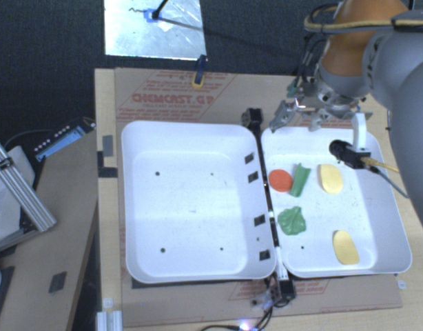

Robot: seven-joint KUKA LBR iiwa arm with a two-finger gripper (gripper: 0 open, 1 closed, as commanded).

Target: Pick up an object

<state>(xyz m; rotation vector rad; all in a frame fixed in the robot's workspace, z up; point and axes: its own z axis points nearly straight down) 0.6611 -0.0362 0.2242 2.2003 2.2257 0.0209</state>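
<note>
We hold our gripper (300, 116) spread and empty above the right bin's (384, 205) far rim, since the orange disc (280, 179), green pieces and yellow pieces lie untouched below.

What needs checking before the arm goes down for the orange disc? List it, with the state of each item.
1. Orange disc in the right bin: ok.
2. Disc free of neighbours: not ok, the green stick lies against it.
3. Gripper above the disc: not ok, it sits over the bin's far rim.
4. Gripper carrying nothing: ok, nothing shows between its fingers.
5. Yellow pieces and the green lump apart from the disc: ok.
</note>
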